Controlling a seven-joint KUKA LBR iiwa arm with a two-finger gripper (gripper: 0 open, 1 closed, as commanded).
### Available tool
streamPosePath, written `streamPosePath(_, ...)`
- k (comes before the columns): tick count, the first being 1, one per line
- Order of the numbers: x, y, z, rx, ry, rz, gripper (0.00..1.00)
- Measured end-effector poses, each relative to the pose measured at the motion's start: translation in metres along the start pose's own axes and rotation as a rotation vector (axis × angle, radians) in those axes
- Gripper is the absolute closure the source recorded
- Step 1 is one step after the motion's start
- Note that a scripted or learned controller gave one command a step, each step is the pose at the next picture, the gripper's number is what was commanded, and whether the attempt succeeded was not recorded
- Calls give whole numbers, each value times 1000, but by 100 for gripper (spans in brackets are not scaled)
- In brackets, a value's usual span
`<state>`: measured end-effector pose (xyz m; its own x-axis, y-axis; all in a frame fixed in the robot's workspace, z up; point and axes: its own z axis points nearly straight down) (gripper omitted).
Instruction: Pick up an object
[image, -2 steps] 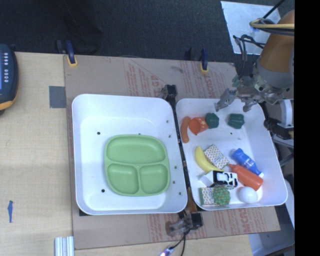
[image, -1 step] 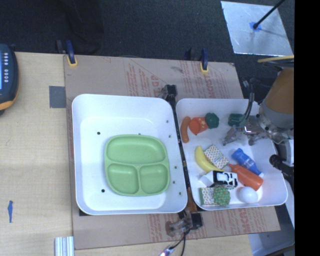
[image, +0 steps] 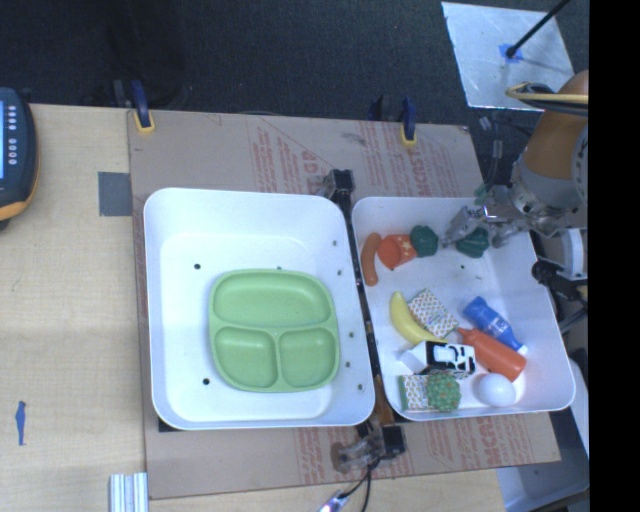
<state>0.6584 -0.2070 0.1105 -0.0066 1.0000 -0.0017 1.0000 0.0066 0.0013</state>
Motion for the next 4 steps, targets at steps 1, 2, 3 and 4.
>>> streamPosePath(1, -5, -80, 20, 12, 3, 5, 0)
streamPosePath(2, -4, -136, 19, 10, 3, 4, 0)
streamPosePath(3, -5, -133, 8, 6, 2, 1, 100)
streamPosePath(4, 72, -73, -111, -12, 2, -8, 100)
